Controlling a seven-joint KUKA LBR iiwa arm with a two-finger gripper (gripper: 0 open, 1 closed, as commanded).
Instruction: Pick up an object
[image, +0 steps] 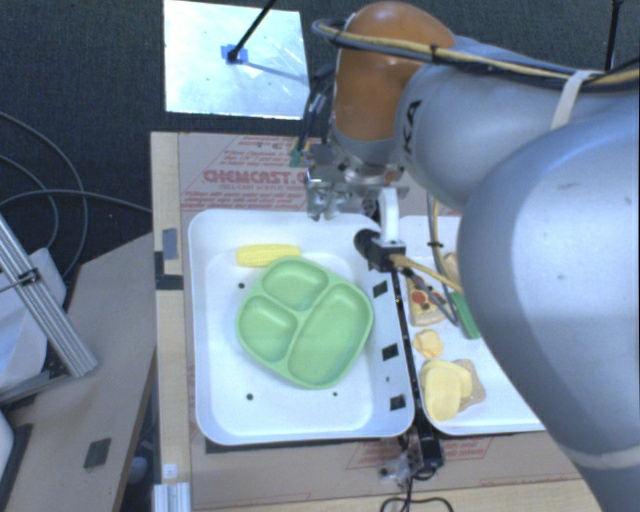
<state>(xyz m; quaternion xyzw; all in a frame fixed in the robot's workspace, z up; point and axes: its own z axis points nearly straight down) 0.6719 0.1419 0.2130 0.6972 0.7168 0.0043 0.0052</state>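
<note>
A green divided plate (305, 320) lies in the middle of the left bin (225, 400). A small yellow corn-like piece (268, 256) rests just beyond the plate's far left rim. My gripper (327, 203) hangs over the far edge of the left bin, above and to the right of the yellow piece, with nothing visibly held. The grey arm with its orange band covers much of the right bin (500, 420).
In the right bin lie a yellow lumpy item (447, 387), a smaller yellow piece (428, 343) and a pale piece with red marks (426, 300). A black divider strip (400, 330) runs between the bins. A cardboard sheet (240, 175) lies under both.
</note>
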